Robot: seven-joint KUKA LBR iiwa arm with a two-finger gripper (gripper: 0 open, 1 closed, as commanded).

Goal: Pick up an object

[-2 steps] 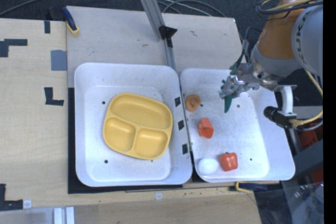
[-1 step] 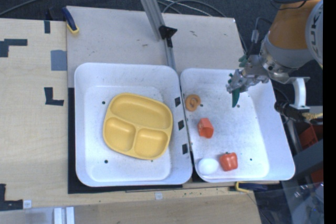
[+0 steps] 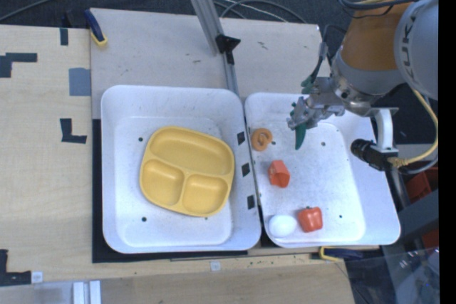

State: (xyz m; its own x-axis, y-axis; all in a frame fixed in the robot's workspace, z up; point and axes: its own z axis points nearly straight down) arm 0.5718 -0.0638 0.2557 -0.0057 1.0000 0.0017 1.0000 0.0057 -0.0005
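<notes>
We cannot tell the jaws' state on the gripper (image 3: 300, 130); poised off the orange block (image 3: 278, 174), it risks grasping nothing.

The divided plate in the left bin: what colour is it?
Yellow. The divided plate lies in the left bin, seen plainly in the camera view.

tray (image 3: 187, 171) in left bin (image 3: 114, 153) | pepper (image 3: 310, 218) right of ball (image 3: 282, 226), right bin (image 3: 370, 217)

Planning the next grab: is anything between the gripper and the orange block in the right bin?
Nothing visible is. The gripper hangs over the right bin, with bare bin floor between it and the orange block.
</notes>
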